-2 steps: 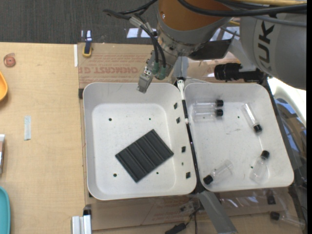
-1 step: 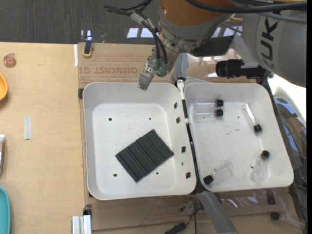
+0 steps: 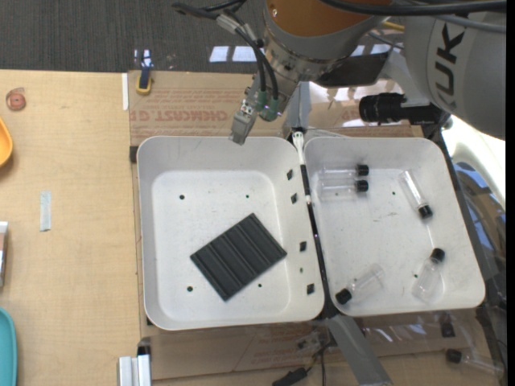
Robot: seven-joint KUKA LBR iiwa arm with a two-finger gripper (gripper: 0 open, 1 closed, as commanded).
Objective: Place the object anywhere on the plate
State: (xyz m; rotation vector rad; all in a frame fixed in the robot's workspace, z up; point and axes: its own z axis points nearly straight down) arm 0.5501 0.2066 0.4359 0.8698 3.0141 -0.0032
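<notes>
wide bare left bin point(image 3: 161, 183) floor around central ribbed plate point(image 3: 238, 256); jaws' state indiscernible

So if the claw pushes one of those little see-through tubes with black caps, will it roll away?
Probably. The vial looks round and lies on its side on the right bin's smooth floor, so a nudge could roll it. It seems light, and its clear wall may be slippery or breakable.

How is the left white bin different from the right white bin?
The left bin holds one flat, dark ribbed plate, lying at a slant. The right bin holds several small clear vials with black caps, scattered about. The left bin's contents sit near its middle; the right bin's vials lie mostly near its edges. Both bins are shallow, white, and sit side by side.
</notes>
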